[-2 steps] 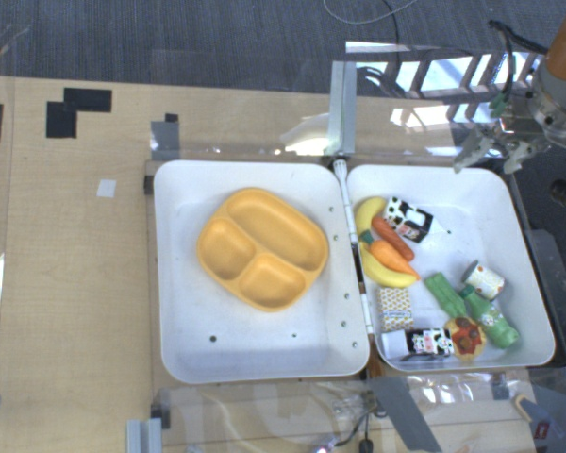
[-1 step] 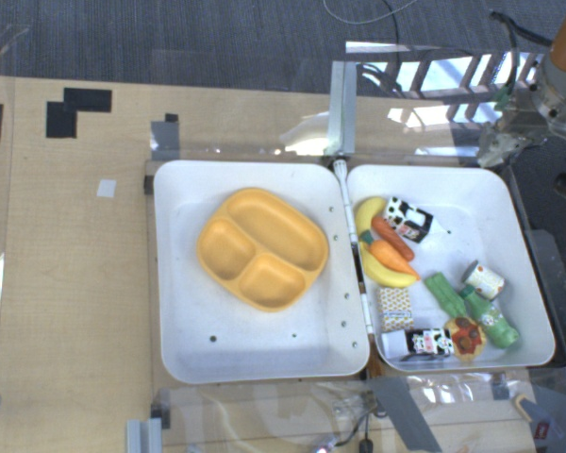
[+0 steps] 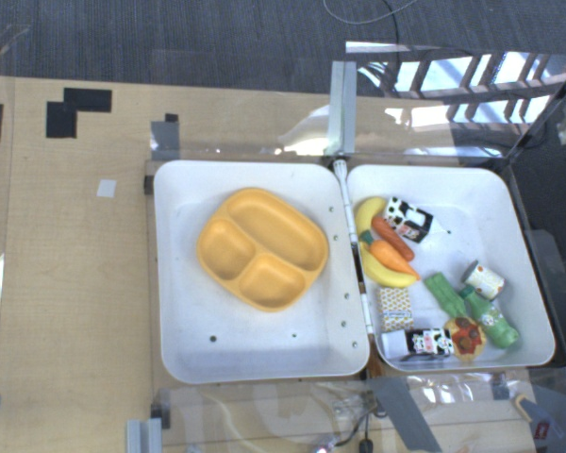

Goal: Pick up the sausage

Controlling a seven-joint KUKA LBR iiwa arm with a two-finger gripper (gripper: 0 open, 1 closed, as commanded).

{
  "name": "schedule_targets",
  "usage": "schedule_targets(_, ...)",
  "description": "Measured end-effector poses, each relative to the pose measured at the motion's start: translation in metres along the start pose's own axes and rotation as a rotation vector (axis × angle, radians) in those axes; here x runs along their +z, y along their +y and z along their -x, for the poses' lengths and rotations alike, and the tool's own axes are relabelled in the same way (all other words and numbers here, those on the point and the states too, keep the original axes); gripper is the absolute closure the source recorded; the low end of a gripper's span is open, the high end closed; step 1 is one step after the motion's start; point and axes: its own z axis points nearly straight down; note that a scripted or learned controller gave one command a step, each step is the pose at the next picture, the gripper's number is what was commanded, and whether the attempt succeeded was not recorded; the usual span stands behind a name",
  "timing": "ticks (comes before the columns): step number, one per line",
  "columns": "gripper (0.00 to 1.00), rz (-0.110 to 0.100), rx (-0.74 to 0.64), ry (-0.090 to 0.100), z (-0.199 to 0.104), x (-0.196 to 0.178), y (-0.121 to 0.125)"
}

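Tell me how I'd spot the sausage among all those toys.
Look in the right bin, against its left wall, where a yellow banana curves. The sausage lies slantwise across that banana, beside a black-and-white carton. It is the one orange-red, stubby, rod-shaped piece there.

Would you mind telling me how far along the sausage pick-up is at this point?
Nothing looks done yet: what seems to be the sausage lies in the right bin, resting across the banana beside an orange carrot-like piece. Nothing is in hand, as nothing is touching or lifting it. The whole job is left: reaching in, closing on the sausage and raising it.
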Motion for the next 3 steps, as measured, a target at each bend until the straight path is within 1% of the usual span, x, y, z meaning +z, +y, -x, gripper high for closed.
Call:
schedule_targets(2,1.00,0.013,-0.019,-0.004,-0.004,-0.024,0.003)
schedule_targets(3,1.00,-0.002,0.003,0.000,-0.033,-0.013,0.061)
